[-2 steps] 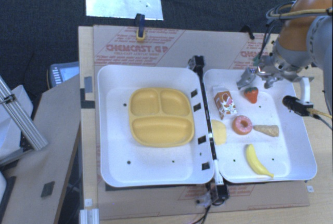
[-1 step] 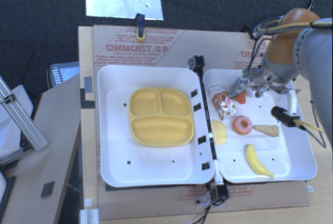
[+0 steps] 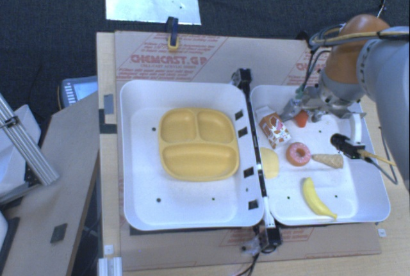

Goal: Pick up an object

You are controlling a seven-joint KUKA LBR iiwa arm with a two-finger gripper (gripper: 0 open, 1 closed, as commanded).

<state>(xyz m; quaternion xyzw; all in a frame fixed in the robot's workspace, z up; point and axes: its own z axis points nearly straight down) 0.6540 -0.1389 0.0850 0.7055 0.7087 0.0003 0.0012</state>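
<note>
A small red-orange object (image 3: 301, 118) sits right at the end effector (image 3: 306, 112), low in the right bin (image 3: 371, 207); whether it is gripped I cannot tell. Nothing looks lifted yet, judging by the carton (image 3: 274, 129), donut (image 3: 298, 154) and banana (image 3: 317, 197) lying beneath.

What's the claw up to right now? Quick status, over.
Claw low in right bin, at small orange-red item. Grasp unconfirmed. Carton close beside; donut, banana lie apart.

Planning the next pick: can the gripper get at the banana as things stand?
Probably yes. The banana lies alone near the right bin's front, nothing on it, and the gripper hovers over that same bin.
</note>
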